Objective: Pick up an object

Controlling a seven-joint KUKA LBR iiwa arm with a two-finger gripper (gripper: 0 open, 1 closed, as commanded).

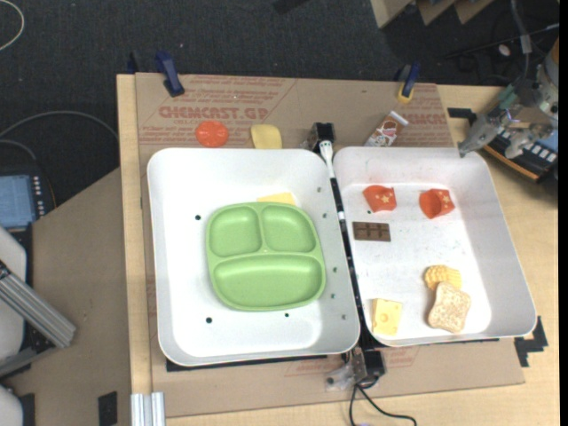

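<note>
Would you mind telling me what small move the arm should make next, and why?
Probably swing the claw left and down over the right bin, toward the nearer red piece. The claw sits beyond the bin's far right corner with nothing between its fingers, and that piece lies closest.

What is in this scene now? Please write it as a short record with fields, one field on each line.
left bin: holds a green divided plate; a yellow piece shows behind the plate
right bin: two red pieces, chocolate bar, cracker, toast slice, cheese wedge
behind the bins: orange piece, yellow piece, wrapped snack
gripper: at the right bin's far right corner, above the rim; jaws too unclear to judge
</note>
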